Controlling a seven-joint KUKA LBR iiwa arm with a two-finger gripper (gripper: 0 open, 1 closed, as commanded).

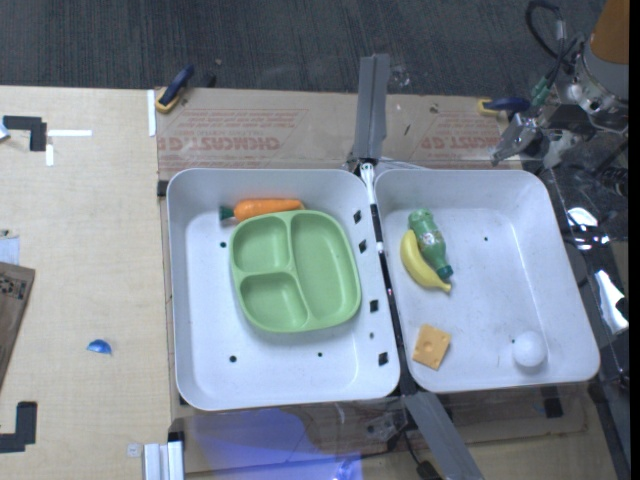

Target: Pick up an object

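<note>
Gripper (520, 136) parked beyond the right bin (560, 268) (finger state indiscernible), leaving banana (422, 264), bottle (430, 240) and cheese (431, 347) reachable.

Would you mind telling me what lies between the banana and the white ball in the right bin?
In the camera view, bare white bin floor lies between the banana and the white ball; the cheese wedge sits below that line, nearer the banana.
</note>
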